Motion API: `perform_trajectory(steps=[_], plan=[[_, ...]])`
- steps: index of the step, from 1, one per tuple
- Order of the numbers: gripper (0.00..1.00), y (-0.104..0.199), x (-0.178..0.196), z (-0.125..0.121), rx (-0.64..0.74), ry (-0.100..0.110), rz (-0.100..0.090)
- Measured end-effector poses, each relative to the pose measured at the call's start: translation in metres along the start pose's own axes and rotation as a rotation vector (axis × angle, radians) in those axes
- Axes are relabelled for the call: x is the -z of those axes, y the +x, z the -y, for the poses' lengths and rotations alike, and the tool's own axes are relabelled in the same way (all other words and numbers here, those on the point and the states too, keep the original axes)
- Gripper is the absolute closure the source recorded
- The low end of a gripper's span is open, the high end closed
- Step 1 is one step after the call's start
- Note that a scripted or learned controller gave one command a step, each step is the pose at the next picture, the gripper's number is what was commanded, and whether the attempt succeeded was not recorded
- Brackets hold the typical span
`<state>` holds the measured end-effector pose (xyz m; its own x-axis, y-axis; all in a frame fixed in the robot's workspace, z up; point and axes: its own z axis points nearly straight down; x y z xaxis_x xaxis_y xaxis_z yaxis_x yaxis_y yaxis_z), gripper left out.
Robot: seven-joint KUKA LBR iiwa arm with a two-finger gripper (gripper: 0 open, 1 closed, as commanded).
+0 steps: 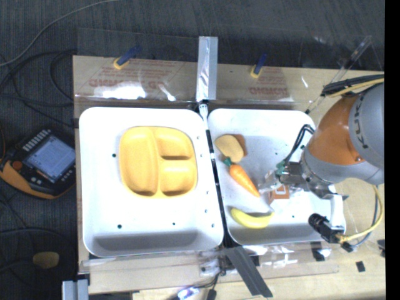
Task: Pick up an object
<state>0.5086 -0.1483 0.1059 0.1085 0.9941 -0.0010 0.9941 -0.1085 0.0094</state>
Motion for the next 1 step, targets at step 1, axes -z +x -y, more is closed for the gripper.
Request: perform_trajectory(steps=[1], plan=[[1.0,0.046,0.1192,-0.004,-0.148,0.013,0.003]])
